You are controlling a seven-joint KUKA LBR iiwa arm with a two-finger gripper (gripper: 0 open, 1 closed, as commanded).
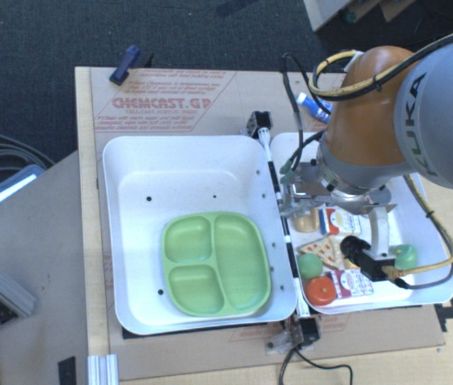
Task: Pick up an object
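Two shallow white bins sit side by side on a brown board [162, 103] printed with red lettering. The left bin [178, 167] holds a pale green three-compartment plate [214, 263], lying flat toward that bin's 5 o'clock corner. Its right edge is close against the wall shared with the neighbouring bin. From 9 through 12 to 2 o'clock the left bin's floor is bare white, the widest open ground on the bench.

The right bin [426, 297] is much tighter. The grey arm with its orange band [370, 107] comes in from 3 o'clock and hangs over the bin's upper half. The gripper [310, 207] is low by the dividing wall, at about 9 o'clock in that bin. From where I stand I cannot tell whether it is released or clenched, and I see nothing in its grasp.

The loose things crowd the lower half. A red-orange tomato-like toy [320, 291] sits at 7 o'clock, near the front rim. A green round toy [309, 265] is just above it, hard by the dividing wall. A tan lattice-patterned piece [330, 251] lies just beside that one. A printed red-and-white packet [356, 283] lies flat next to the tomato toy. A small blue-green ball [405, 255] rests off at 4 o'clock, apart from the rest and nearer the right rim.

On the board's far edge, at 11 o'clock, lies a dark blue clip-like thing [126, 65], well away from both bins.
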